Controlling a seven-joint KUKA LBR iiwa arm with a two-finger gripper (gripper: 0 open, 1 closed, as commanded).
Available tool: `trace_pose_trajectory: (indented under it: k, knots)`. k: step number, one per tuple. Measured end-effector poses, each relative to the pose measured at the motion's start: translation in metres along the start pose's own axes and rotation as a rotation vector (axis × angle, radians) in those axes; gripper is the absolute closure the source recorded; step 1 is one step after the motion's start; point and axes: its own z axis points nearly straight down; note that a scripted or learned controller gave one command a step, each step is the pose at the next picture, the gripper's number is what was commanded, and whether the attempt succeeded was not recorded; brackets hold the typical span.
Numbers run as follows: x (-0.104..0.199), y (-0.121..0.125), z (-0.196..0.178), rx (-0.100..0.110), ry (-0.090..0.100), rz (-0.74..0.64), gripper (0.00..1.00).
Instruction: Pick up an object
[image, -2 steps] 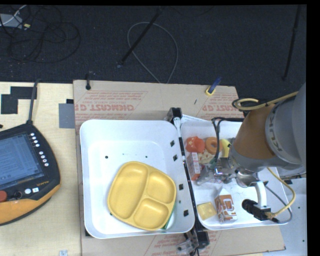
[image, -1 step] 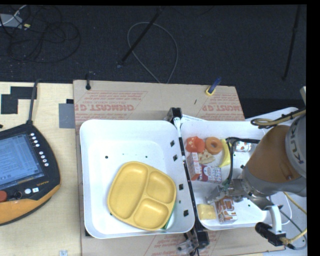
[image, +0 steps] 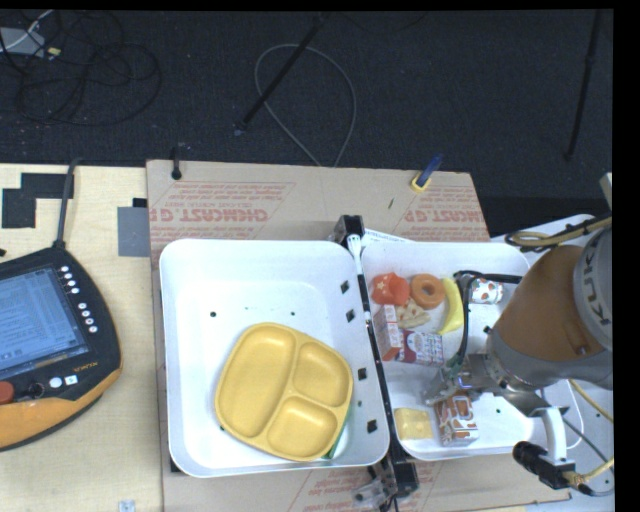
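The fingers (image: 452, 385), low in the right bin (image: 500, 445), look apart, though I cannot tell for sure. Just nearer than them lies a small red carton (image: 457, 418), ungrasped. They seem to be descending; closing squarely on it comes next.

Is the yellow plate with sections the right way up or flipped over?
Right way up. The yellow divided plate lies flat in the left bin, and its three hollow compartments face upward.
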Motion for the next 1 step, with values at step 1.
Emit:
trace_pose_trajectory:
  k: [1]
  knots:
    - [0.075,0.0247,-0.1494,-0.015,-0.003,-0.016,1.0]
